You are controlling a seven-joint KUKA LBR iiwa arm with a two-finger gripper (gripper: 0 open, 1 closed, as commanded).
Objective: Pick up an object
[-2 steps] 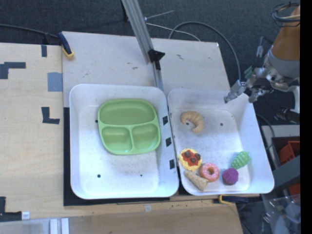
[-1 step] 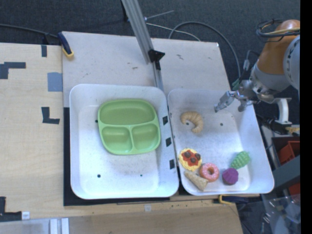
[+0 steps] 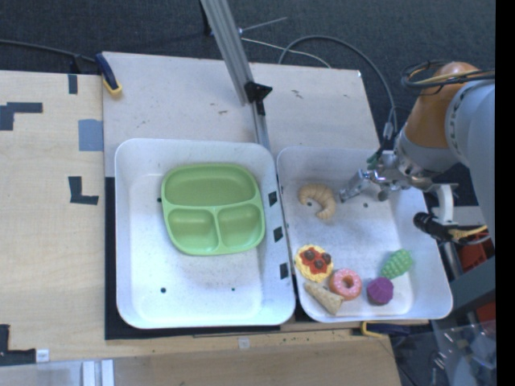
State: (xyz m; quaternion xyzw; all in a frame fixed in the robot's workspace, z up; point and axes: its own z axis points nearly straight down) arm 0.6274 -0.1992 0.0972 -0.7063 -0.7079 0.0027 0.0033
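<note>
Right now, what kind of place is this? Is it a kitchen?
Probably not a kitchen; more likely a robot lab bench. A grey arm reaches over two white bins, toy food like a croissant and donut lies in one, and cables trail across the bench.

You look down from one fixed camera above the bench (image 3: 48,215), tilted at a slant rather than straight overhead. It sits far enough back to take in both white bins side by side — the left bin (image 3: 129,240) and the right bin (image 3: 426,288) — plus dark floor beyond the bench's far edge (top of the picture). The arm (image 3: 451,127) enters from your right, cropped at that edge.
</note>
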